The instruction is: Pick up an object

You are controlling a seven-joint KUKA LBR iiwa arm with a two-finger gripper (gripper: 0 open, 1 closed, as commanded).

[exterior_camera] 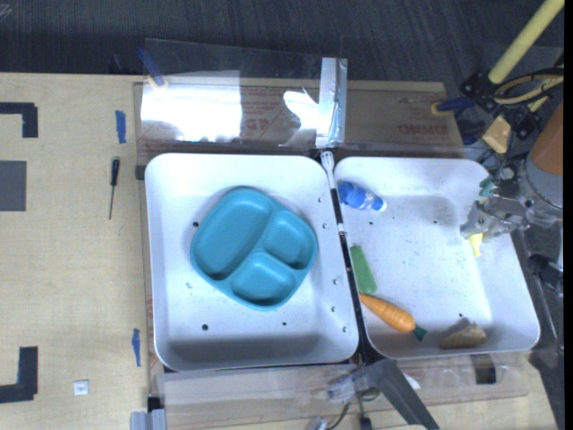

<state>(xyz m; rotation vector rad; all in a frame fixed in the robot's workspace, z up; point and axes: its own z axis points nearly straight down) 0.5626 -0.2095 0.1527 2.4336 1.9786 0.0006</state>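
Observation:
The right bin holds a small blue and white object near its far left corner. A green stick lies along the bin's left wall, with an orange toy carrot just below it. In the near right corner sits a brown lump. My gripper hangs over the right side of this bin, close to the right wall and well apart from all of these. A small yellowish bit shows at its tip; what it is I cannot make out.
A blue divided plate lies in the middle of the left bin. A clear plastic sheet and cardboard stand behind the bins. Cables and a yellow pole are at the far right.

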